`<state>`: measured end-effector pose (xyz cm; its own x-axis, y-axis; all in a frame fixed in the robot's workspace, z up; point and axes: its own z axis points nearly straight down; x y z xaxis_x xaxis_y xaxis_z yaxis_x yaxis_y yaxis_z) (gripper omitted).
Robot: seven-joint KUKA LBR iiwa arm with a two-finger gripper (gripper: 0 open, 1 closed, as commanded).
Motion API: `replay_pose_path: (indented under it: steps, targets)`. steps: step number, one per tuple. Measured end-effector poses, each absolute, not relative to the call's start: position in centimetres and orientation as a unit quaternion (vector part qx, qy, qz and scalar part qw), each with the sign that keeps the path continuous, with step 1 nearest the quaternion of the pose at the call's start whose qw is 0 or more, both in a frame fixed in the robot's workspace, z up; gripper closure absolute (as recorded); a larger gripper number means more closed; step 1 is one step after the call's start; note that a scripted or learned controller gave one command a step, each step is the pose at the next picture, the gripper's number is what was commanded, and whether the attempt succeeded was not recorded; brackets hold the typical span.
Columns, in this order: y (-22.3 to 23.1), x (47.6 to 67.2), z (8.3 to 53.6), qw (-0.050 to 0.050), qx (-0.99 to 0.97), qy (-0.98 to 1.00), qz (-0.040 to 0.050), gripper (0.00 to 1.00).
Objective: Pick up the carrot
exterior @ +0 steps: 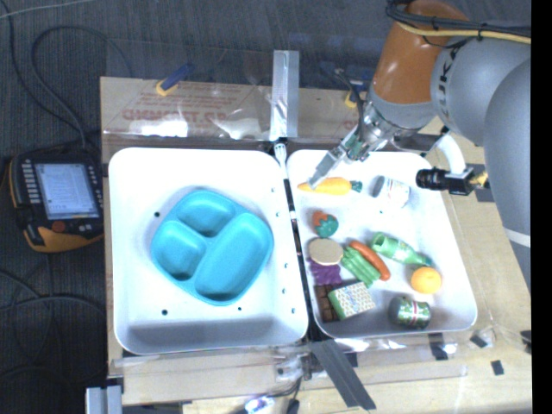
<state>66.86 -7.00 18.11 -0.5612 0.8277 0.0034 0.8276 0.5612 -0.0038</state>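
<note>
The carrot [335, 186], as I read it, is the tapered orange-yellow piece lying on its side at the back left of the right bin [457, 257]. My gripper [323, 171] slants down from the upper right, and its tip sits just above the carrot's left end, close to the divider between the bins. From this angle it is unclear whether it touches the carrot. Nothing hangs from the gripper.
The right bin also holds a slim red-orange piece [373, 260] beside a green cucumber [360, 267], a green bottle [398, 248], an orange [425, 279], a can [410, 310], a patterned box [351, 300] and a purple item [326, 272]. A teal divided plate [211, 244] sits in the left bin.
</note>
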Motion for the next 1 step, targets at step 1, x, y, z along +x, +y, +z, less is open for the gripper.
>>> replay_pose_path:
  steps: [1]
  targets:
    - [-6.87, 66.93, 18.77, 0.005, -0.468, -0.884, 0.0005, 1.00]
